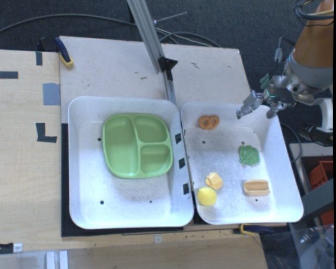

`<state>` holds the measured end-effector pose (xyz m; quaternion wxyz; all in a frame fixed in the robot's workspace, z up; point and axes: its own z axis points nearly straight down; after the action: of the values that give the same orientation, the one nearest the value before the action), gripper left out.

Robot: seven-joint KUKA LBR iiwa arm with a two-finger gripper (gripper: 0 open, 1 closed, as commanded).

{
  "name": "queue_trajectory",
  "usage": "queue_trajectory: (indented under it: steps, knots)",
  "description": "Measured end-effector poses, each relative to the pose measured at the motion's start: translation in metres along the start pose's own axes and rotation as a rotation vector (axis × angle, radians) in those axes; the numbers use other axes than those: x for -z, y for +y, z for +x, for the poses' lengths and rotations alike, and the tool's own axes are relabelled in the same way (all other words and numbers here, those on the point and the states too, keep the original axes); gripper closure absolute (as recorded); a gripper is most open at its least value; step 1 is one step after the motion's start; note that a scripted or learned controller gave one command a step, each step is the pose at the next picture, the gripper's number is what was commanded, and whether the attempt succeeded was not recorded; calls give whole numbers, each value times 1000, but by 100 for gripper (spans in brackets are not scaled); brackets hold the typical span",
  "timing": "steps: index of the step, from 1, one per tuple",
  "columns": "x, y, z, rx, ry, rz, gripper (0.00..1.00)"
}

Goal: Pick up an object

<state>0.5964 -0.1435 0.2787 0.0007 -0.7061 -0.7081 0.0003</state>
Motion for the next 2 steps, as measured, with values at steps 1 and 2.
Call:
queue_trajectory:
  steps: [1,2]
  knots:
    - [0,0,0,0,0,0,0]
    - [-64,-1,-3,-2,0,7,0]
